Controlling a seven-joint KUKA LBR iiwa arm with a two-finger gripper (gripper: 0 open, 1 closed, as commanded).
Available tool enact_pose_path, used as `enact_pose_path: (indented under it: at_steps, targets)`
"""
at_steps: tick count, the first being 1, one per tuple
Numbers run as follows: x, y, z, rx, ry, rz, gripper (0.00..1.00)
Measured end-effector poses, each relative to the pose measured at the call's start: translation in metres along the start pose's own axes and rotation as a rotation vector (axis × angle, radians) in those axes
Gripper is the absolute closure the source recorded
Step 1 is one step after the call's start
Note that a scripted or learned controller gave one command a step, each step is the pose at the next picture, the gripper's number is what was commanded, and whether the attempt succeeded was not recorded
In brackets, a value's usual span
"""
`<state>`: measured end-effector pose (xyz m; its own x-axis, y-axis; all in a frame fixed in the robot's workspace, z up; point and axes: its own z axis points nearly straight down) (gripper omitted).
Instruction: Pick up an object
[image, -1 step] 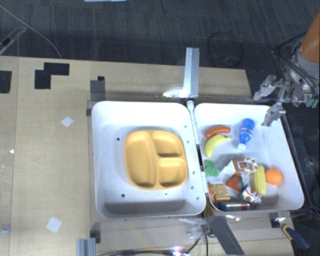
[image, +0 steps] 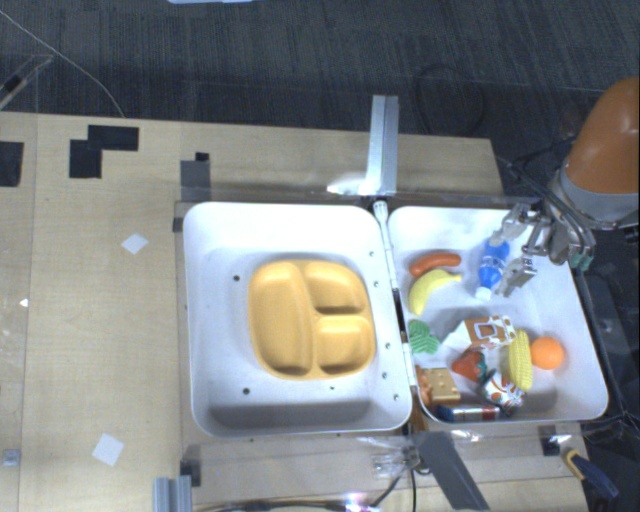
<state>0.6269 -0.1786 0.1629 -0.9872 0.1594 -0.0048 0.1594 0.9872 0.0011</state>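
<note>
The right bin (image: 575, 300) holds several toys. A blue bottle (image: 491, 262) lies near its back, with a red sausage (image: 435, 263) and a yellow banana (image: 432, 290) to its left. Toward the front lie a green piece (image: 423, 339), a corn cob (image: 520, 360), an orange ball (image: 547, 353), a small printed box (image: 490, 331) and a brown block (image: 438, 384). My gripper (image: 513, 250) hangs over the back right of this bin, open, its fingers spread just right of the blue bottle. Nothing is held between them.
The left bin (image: 215, 300) carries a yellow divided plate (image: 308, 317). A metal post (image: 384, 145) rises behind the seam between the bins. The arm's orange band (image: 608, 150) looms at the right edge. The wooden bench (image: 90, 300) stretches to the left.
</note>
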Motion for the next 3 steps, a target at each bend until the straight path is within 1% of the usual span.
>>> enact_pose_path:
  at_steps: [1,2,3]
  targets:
    - [0.017,-0.031,0.015,0.002,-0.005,0.027,0.00]
    - [0.015,-0.029,0.018,0.000,-0.006,0.433,0.00]
    - [-0.001,-0.011,0.063,-0.005,-0.010,0.674,0.00]
